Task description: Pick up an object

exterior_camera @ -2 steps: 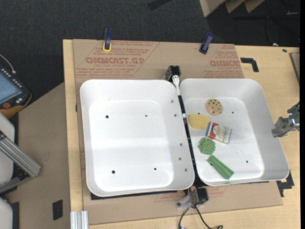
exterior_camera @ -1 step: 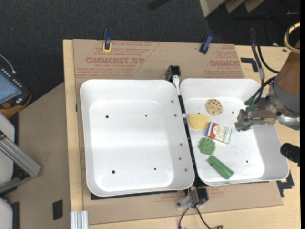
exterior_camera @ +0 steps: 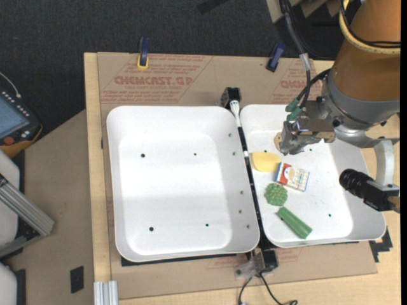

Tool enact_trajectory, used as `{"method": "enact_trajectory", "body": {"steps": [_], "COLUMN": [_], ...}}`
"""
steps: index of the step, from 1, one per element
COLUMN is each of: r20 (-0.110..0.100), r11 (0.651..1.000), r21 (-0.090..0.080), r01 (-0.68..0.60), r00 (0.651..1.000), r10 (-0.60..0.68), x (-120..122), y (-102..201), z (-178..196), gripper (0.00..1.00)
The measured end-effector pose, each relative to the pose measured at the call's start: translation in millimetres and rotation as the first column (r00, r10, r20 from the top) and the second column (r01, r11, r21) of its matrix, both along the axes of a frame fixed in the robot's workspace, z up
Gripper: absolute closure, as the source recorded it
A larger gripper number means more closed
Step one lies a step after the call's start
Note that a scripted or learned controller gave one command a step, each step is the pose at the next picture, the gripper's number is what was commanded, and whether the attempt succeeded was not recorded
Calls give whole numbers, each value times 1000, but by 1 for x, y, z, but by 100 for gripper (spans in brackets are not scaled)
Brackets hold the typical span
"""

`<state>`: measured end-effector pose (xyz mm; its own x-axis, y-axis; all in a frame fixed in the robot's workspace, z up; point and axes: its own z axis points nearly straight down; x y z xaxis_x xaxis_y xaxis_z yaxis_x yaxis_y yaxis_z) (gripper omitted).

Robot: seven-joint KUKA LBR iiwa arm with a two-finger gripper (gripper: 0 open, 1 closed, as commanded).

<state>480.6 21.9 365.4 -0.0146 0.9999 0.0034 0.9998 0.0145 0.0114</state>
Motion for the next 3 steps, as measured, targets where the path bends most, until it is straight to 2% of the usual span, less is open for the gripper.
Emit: {"method": "enact_trajectory", "body": {"steps": [1, 3], "r20": [-8, -3], "r11": [1000, 1000], "r21": [-4, -5], "r01": [13, 12], "r00": [1000, 1000], "r10": [-13, -12], "x": [0, 1], "y": [-7, -7], "z": [6, 26], "gripper": [100, 100]}}
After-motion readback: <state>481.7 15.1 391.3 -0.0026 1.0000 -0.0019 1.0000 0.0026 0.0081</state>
